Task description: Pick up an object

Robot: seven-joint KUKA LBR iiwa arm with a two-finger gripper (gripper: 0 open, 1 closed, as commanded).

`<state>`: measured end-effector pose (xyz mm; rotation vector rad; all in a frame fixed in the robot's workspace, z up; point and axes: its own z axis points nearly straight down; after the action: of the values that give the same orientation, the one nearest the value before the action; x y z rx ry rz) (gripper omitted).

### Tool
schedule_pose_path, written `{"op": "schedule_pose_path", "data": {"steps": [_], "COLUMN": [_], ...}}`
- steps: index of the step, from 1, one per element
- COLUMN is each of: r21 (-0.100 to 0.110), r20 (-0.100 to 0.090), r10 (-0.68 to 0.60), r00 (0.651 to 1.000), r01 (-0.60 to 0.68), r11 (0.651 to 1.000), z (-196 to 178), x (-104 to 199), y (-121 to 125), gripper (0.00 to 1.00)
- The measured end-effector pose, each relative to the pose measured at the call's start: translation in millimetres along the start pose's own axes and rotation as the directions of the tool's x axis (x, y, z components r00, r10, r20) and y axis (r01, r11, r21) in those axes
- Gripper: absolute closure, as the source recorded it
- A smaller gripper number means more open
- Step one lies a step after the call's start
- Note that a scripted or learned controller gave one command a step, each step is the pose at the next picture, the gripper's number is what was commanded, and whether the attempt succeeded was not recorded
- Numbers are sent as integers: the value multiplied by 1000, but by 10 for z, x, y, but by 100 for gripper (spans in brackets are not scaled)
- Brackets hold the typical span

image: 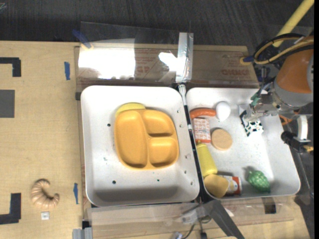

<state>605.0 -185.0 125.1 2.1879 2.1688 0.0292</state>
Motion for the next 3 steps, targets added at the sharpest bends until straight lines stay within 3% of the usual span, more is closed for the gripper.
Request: {"op": "schedule_pose_path", "data": {"steps": [1, 2, 3], "r21": [20, 63, 58], "r20": [-15, -4, -15], "r10": [249, 430, 262], "r00": [968, 903, 965], "r01": [-249, -429, -261], "r11": [968, 901, 964], "z": [108, 251, 300], "x": [-30, 792, 820], "y": [-156, 114, -796], "gripper": [100, 100, 100]}}
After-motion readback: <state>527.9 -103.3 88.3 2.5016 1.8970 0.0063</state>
